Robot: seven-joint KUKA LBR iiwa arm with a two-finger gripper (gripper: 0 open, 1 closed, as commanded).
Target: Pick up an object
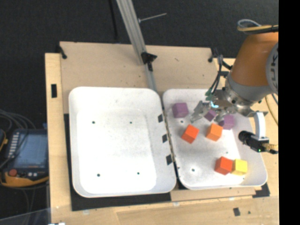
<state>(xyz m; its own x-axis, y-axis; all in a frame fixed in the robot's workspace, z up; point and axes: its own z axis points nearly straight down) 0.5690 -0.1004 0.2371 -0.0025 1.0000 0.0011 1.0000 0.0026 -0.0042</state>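
Note:
My gripper (209, 112) hangs over the right bin (201, 179), its fingers spread apart above a small purple piece partly hidden beneath them. Nothing sits between the fingers. Just below the gripper lies an orange cube (214, 131), and another orange cube (190, 133) rests to its left. A purple cube (180, 109) sits at the bin's upper left, and a second purple cube (228, 121) lies right of the gripper. Near the bin's lower right corner, a red-orange cube (224, 165) touches a yellow cube (240, 166).
The left bin (117, 139) lies beside the right one, divided by a strip with black clips (166, 137). A slanted metal pole (133, 29) rises behind the bins. A black fitting (251, 139) juts over the right bin's edge. A teach pendant (26, 156) lies off the bench at left.

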